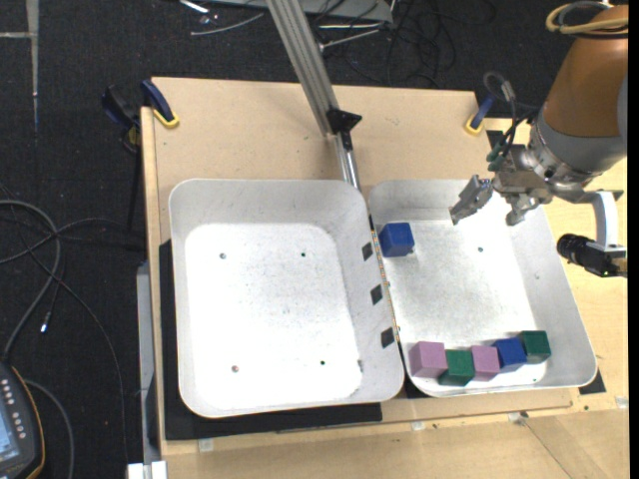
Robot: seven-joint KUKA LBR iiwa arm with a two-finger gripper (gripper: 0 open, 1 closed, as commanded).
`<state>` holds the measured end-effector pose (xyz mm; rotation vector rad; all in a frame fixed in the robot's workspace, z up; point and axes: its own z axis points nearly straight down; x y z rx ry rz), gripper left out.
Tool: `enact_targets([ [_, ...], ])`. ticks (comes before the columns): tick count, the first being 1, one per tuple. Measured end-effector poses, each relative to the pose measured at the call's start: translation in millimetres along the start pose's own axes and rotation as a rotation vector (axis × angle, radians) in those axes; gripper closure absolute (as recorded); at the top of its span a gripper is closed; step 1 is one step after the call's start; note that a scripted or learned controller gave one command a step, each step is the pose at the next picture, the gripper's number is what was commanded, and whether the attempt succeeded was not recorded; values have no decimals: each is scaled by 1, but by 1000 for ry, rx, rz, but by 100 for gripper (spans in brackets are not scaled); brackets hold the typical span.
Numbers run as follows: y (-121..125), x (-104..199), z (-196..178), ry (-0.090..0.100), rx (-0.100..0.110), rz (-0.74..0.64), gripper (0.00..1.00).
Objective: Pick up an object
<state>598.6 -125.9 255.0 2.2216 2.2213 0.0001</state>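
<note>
Hanging open over the right bin's [559,297] far edge, your gripper [492,208] holds nothing, so picking a block remains.

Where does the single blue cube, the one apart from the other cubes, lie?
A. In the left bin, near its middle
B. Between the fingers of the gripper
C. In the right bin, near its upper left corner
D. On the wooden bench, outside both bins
C: the blue cube rests on the floor of the right bin, close to the divider, while the gripper is above the bin's far edge, apart from it.
</note>
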Motion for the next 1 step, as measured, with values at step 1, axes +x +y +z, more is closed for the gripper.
enact_targets([
  [1,-59,-53,43,-1,7,7,0],
])
